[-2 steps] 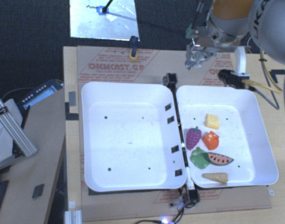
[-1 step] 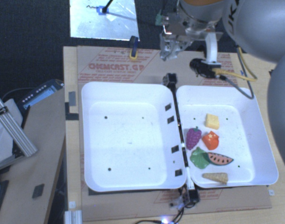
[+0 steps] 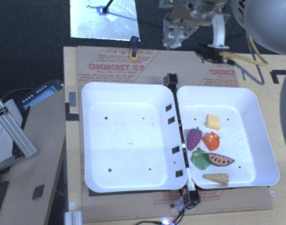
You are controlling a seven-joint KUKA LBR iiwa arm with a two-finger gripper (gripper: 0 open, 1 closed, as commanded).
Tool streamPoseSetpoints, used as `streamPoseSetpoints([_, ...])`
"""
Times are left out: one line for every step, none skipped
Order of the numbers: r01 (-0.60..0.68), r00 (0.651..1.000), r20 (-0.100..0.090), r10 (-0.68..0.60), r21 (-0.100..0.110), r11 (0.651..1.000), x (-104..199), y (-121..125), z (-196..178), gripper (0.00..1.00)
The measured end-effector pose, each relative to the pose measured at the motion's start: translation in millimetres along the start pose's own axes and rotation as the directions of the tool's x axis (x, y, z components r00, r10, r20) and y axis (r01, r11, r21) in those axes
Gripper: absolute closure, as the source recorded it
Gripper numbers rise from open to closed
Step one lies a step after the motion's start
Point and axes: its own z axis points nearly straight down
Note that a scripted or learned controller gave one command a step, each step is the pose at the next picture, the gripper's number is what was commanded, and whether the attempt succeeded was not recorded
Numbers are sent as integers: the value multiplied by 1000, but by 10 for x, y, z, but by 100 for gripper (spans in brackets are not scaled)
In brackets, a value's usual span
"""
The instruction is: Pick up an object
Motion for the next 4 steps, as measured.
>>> streamPoseSetpoints([-1, 1000, 0, 1, 0, 1000, 48, 3, -574, 100])
streamPoseSetpoints([0, 1000, 1, 0, 0, 1000, 64, 3, -1174, 100])
streamPoseSetpoints([-14, 1000, 5, 14, 6, 1000, -1056, -3, -1121, 100])
streamPoseSetpoints([-15, 1000, 6, 15, 5, 1000, -2079, -17, -1143, 100])
